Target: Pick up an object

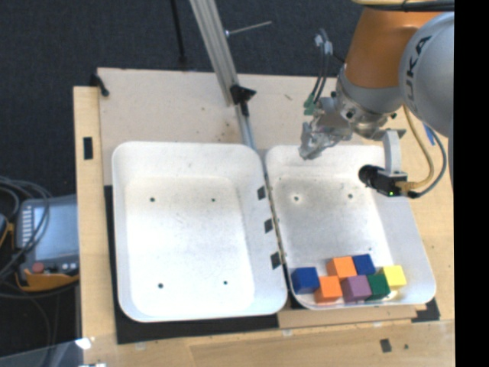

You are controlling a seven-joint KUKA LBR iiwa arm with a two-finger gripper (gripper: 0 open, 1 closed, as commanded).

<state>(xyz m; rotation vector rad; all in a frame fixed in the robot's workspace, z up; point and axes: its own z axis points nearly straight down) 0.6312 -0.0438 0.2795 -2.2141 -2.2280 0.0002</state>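
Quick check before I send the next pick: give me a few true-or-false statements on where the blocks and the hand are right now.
1. All the blocks lie in the right bin. True.
2. The blocks are spread across the middle of that bin. False: they are bunched at its near edge.
3. The hand is above the far edge of the right bin. True.
4. The hand is touching a block. False: it is well apart from the cluster.
5. There are two orange blocks. True.
6. The yellow block sits at the left end of the cluster. False: it is at the right end; a blue block is at the left.
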